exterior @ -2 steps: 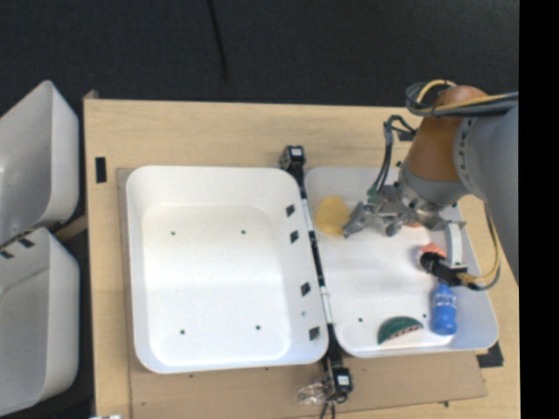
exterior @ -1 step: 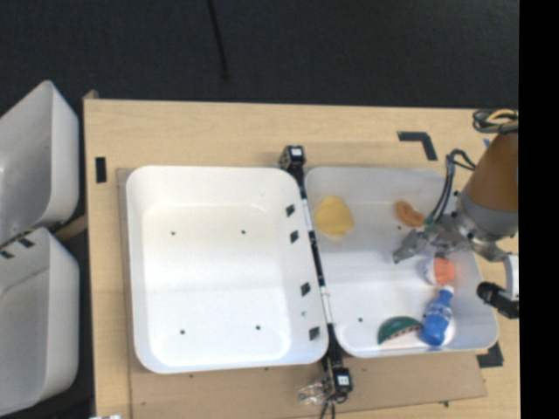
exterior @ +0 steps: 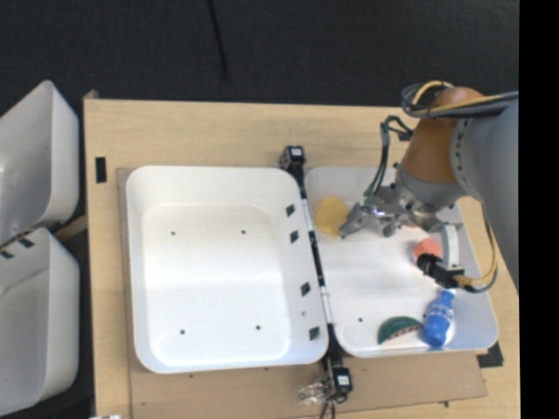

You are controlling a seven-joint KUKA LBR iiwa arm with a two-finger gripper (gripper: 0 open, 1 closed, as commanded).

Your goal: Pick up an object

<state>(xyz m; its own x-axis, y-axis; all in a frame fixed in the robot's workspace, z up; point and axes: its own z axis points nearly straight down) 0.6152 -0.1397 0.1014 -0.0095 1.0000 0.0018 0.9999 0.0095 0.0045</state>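
Observation:
My gripper [exterior: 369, 226] hangs low over the upper left part of the right bin [exterior: 367, 295], open, with nothing between its fingers. A round yellow object [exterior: 329, 215] lies just to its left, close to the divider between the bins. A small salmon-orange object [exterior: 427, 248] lies to the gripper's right. Near the bin's front edge sit a green crescent-shaped object [exterior: 399, 326] and a blue object [exterior: 438, 318], side by side.
The left bin [exterior: 210, 269] stands beside the right one, with a row of black clips [exterior: 307, 260] along the shared rim. The grey arm with its orange band [exterior: 437, 147] comes in over the right bin's far right corner.

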